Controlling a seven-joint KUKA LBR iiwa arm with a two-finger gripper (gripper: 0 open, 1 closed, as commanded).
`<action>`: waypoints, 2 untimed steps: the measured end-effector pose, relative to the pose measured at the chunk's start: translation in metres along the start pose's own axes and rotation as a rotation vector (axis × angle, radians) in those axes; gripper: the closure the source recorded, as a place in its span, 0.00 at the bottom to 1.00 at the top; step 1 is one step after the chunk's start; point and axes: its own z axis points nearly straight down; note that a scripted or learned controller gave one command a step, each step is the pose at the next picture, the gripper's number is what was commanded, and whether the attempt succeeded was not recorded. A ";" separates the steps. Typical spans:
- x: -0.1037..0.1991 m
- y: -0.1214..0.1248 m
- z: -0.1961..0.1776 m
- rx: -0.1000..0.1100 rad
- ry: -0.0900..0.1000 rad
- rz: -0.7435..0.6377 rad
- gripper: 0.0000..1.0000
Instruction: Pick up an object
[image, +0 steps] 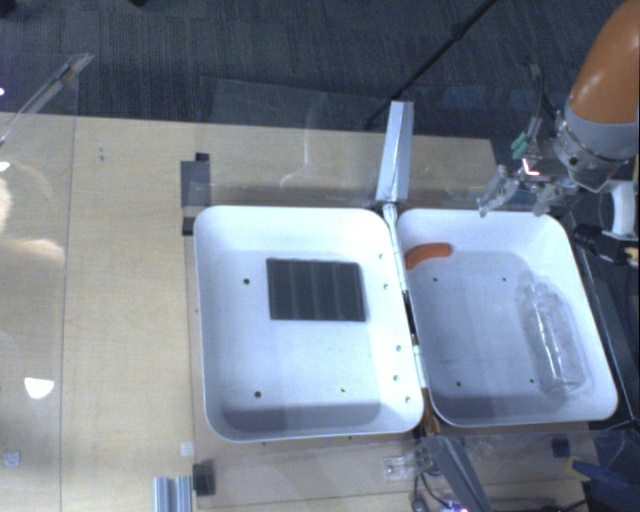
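Nearest to the camera, at the lower edge of the view, I see the front rims of two shallow white bins sitting side by side on a pale wooden bench. Moving back, the left bin holds a dark ribbed rectangular pad lying flat near its middle. The right bin holds two candidates for picking: a clear plastic bottle lying on its side along the right wall, hard to make out against the white floor, and farther back a small orange oblong object resting in the back left corner, just beside the divider between the bins. Farthest away, the gripper hangs above the back rim of the right bin, holding nothing, and I cannot tell how it is set from this angle. My judgement is that the pick has not yet begun. To do it well, I would choose the orange object for its clear outline, bring the tool down centred over it, and align the grasp across its short side, keeping clear of the bin wall; the bottle looks slippery and likely to roll.
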 end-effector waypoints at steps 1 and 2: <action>0.112 -0.004 0.083 0.001 0.001 -0.039 0.00; 0.057 -0.011 0.082 0.000 0.000 -0.016 0.00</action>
